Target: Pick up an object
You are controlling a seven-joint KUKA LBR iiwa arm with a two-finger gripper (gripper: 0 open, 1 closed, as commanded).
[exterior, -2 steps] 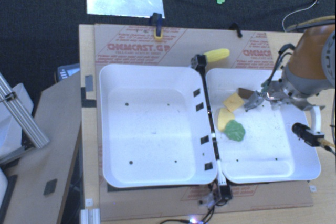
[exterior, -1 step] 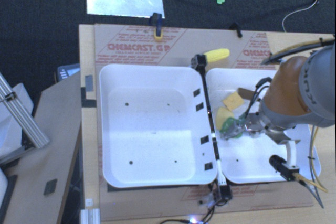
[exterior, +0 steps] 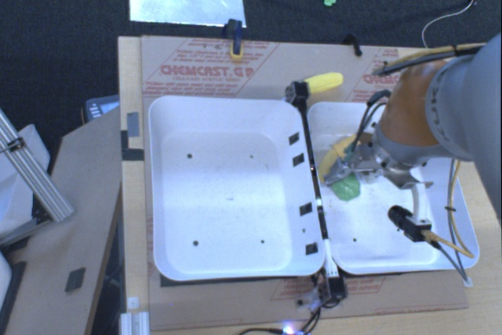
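Nearest the lens, at the front rim of the right bin (exterior: 471,243), a black fitting on the arm (exterior: 463,110) trails yellow cables. Behind it, toward the divider between the bins, lies the green object (exterior: 346,188), on the bin floor and low against a yellow object (exterior: 336,155) that sits just behind it, closer to the divider. The pincer (exterior: 351,169) is down among these two, right above the green object and beside the yellow one; its tips blur into the clutter, so I cannot tell how far apart they stand or whether anything is caught between them.

As for progress, the reach into the right bin looks made, but nothing appears lifted: both objects seem to rest on the floor. A firm grasp and a lift clear of the bin are left. Across the divider, the left bin (exterior: 169,169) shows bare white floor. A yellow-handled clamp (exterior: 318,83) sits on the worktop (exterior: 196,63) behind the divider.
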